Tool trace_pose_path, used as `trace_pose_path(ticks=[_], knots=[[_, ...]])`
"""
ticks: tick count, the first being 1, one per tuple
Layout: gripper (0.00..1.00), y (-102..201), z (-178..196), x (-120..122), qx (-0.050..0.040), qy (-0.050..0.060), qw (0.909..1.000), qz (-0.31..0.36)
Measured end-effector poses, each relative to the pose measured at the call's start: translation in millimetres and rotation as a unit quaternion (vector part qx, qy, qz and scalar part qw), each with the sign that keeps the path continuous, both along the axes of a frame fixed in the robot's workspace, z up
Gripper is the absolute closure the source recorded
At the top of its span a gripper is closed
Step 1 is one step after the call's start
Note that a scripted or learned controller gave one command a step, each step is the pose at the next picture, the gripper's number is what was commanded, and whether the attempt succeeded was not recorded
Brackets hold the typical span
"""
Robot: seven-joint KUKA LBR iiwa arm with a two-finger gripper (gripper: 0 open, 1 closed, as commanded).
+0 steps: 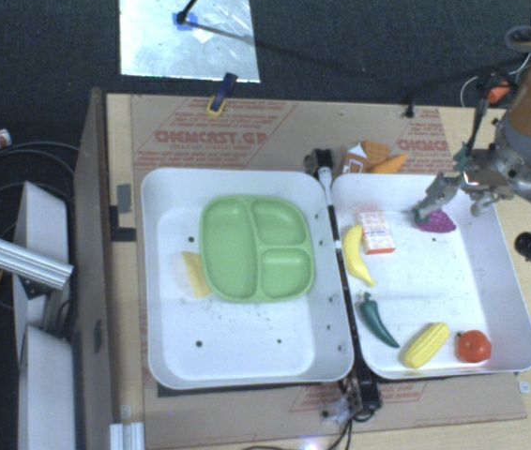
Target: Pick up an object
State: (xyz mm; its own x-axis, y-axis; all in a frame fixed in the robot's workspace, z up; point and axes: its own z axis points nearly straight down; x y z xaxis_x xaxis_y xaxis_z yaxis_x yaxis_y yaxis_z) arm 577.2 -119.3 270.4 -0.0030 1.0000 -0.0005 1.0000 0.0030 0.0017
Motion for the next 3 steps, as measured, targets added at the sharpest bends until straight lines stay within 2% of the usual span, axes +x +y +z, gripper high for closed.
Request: trace_pose_path(ticks=[1,2,3], knots=[[0.0,-49.8,-114.1,73.4,-0.0011,0.0,1.0,-0.001],[0.0,-62.9,-189.5,91.7,-0.0007,0.0,1.0,0.0],[0.0,-62.5,-185.6,91.8,-0.0005,0.0,1.0,0.0]])
